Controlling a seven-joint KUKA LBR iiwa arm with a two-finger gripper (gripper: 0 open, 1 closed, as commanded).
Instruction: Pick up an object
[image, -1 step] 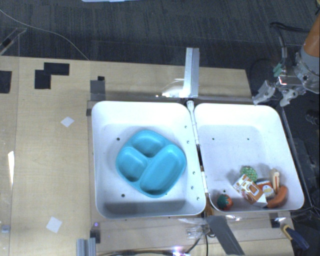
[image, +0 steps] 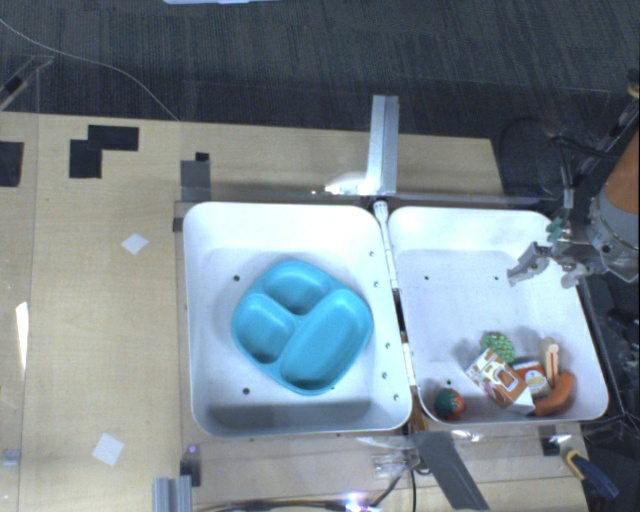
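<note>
Several small toy items lie in the front right corner of the right bin (image: 450, 250): a green leafy piece (image: 497, 346), a white and orange carton (image: 494, 378), an orange sausage-shaped piece (image: 557, 393), and a small green and orange ball (image: 450, 403). My gripper (image: 543, 277) hovers over the bin's right rear part, well behind those items. Its fingers are spread open with nothing between them.
The left bin (image: 215, 250) holds a large blue divided plate (image: 300, 325). A metal post (image: 384, 145) stands behind the divider between the bins. Cables hang beside the arm at the far right.
</note>
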